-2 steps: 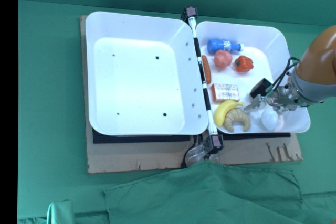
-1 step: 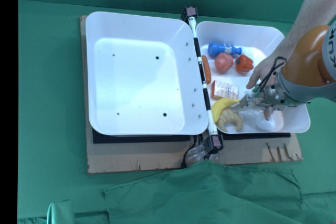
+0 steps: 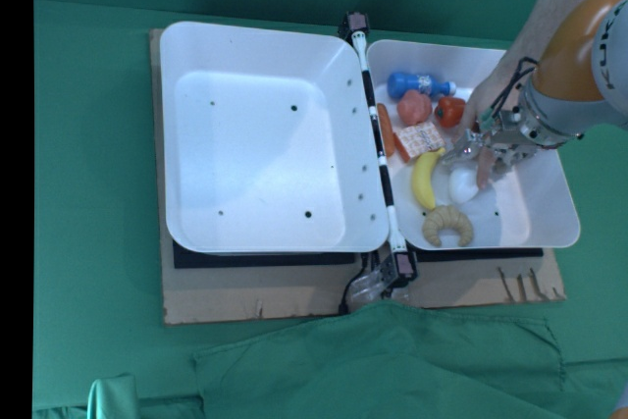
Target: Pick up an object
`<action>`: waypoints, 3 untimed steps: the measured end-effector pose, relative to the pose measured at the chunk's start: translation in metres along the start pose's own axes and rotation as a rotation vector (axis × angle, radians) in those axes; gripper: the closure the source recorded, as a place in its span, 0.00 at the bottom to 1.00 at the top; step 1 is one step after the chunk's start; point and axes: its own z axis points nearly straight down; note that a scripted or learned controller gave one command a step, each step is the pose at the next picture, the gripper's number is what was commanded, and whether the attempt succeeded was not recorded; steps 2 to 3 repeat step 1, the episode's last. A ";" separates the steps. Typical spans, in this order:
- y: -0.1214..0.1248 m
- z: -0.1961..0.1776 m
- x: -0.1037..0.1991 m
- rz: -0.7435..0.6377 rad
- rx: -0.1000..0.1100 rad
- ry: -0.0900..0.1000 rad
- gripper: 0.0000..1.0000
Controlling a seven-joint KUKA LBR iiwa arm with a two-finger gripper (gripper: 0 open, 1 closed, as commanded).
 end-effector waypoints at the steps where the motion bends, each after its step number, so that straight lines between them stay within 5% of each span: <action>1: 0.003 -0.012 -0.003 0.007 -0.020 -0.012 1.00; 3: 0.003 -0.012 -0.003 0.007 -0.020 -0.012 1.00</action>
